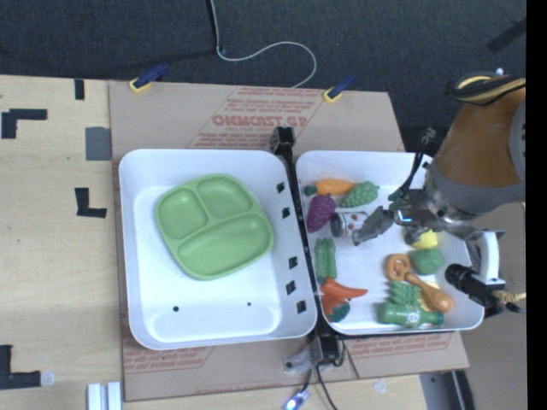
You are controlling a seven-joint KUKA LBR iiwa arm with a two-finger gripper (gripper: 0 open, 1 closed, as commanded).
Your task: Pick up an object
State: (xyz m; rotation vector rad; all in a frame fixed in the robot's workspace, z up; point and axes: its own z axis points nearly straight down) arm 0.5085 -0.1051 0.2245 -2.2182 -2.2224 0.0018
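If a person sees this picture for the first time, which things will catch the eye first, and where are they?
The green divided plate lies alone in the left bin. The right bin holds a crowd of small toy foods, such as purple grapes, a green bunch of grapes and an orange carrot. The grey and orange arm reaches in from the right, its tool low over the toys.
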